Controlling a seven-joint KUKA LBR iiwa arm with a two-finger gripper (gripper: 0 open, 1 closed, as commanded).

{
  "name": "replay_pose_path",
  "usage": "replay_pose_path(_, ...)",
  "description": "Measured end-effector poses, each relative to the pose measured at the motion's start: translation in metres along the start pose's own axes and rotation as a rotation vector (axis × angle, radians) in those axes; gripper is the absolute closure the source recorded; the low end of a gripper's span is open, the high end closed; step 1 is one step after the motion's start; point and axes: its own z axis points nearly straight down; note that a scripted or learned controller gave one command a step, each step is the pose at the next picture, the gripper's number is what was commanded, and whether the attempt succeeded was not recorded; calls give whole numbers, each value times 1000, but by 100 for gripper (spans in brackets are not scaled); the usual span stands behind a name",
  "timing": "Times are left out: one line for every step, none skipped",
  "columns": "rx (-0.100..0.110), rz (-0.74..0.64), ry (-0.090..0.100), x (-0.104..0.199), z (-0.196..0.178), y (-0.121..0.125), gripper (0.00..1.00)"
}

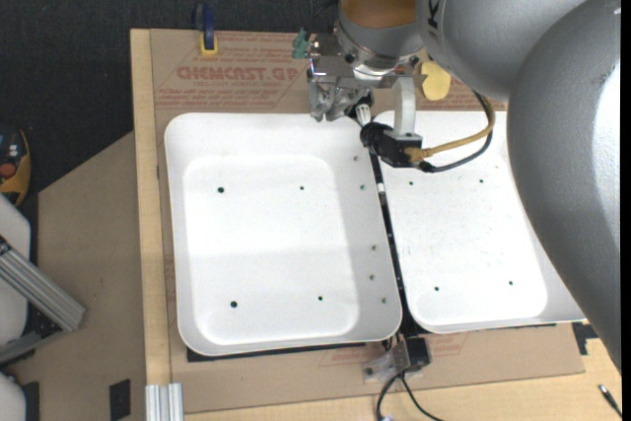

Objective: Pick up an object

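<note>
Bench (148,212): two white bins, left bin (187,163), right bin (493,311). Tool (335,104) above left bin's far rim; opening indiscernible, no item seen held.

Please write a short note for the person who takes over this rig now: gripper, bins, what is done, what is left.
Gripper: at the far edge of the bench, above the rim where the left bin and the right bin meet; nothing seen between its fingers.
Objects: I can make out none to pick in either bin.
Done: no pick visible.
Left: find an object, grasp it, lift it.
</note>
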Motion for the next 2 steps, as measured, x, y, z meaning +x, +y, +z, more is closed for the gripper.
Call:
replay_pose_path(-3,-13,4,100,31,-1,100)
replay_pose_path(-9,-3,3,70,-48,-21,100)
